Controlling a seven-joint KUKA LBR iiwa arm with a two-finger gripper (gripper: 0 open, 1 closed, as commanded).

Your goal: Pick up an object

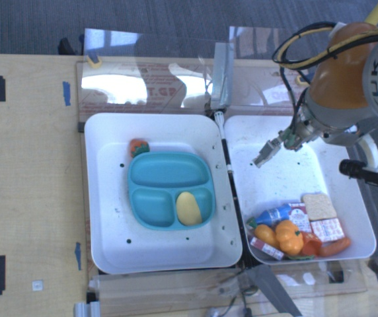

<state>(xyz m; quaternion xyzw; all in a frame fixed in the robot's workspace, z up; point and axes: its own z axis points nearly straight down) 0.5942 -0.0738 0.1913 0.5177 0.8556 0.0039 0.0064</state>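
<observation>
End effector (266,153) hovers over the right bin (347,197), at 11 o'clock from its six heaped items (299,231); finger state unclear. One yellow lemon (188,208) lies in one blue tray (166,183), left bin (103,197).

Both white bins look like smooth, slightly glossy plastic; the right bin (288,183) shows dark specks on its floor. In the left bin (103,197) sits a matt blue plastic divided tray (166,187), holding a smooth yellow lemon-like piece (188,208). Behind the bins, clear sheeting (149,84) glares with reflections. The bench (24,203) beside the left bin looks like pale, matt wood.
</observation>
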